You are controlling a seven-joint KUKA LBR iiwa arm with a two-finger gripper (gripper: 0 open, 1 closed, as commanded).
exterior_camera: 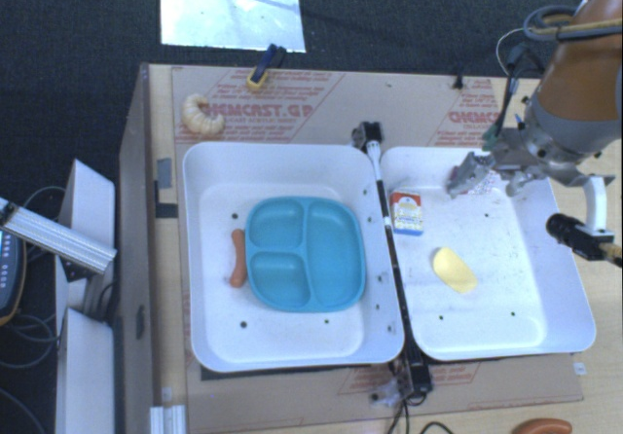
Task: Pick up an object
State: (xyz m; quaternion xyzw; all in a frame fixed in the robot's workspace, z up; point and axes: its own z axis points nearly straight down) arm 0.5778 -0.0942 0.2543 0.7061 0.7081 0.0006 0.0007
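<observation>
Left bin (209,228): blue divided tray (304,254), sausage (238,258). Right bin (555,325): small carton (407,212), yellow piece (454,270). Gripper (477,177) upper right; finger state cannot be told.

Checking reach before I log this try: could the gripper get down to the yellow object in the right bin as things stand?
Probably yes. The yellow object lies alone on the right bin floor, apart from the small carton, and the gripper hangs over the same bin.

one fixed camera up above the bench, looking down at a slant, far enough back to catch both white bins, left bin (209,257) and right bin (545,315) side by side, arm (579,72) coming in from the right, bit of dark floor up top
</observation>
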